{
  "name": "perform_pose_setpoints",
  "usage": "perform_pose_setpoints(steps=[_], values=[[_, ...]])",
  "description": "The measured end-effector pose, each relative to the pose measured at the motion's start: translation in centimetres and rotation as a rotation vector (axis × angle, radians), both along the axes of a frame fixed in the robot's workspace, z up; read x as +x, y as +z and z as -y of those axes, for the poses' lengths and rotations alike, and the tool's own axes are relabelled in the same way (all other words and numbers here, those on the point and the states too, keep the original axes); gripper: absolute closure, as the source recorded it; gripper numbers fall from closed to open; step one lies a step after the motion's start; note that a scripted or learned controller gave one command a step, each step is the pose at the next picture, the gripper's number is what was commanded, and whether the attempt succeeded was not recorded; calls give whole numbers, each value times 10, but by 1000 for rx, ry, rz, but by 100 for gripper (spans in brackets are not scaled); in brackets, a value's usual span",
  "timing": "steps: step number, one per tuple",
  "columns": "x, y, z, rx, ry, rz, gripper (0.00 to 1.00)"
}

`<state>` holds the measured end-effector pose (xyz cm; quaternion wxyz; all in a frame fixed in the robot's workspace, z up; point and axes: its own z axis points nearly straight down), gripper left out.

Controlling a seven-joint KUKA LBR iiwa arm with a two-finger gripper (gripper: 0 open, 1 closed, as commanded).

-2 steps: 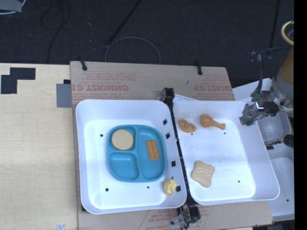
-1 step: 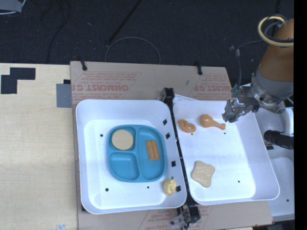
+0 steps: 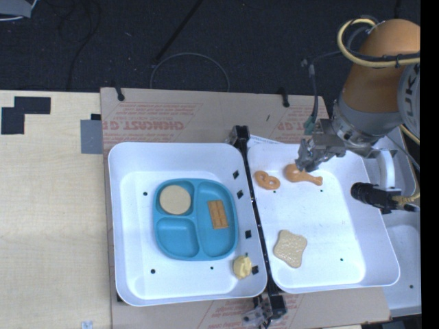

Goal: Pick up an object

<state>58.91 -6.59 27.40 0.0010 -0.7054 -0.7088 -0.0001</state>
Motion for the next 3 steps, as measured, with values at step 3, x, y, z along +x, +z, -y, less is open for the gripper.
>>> perform_pose_setpoints(steps=[3], values=[[12, -23, -158, -1, -1, -4, 100]])
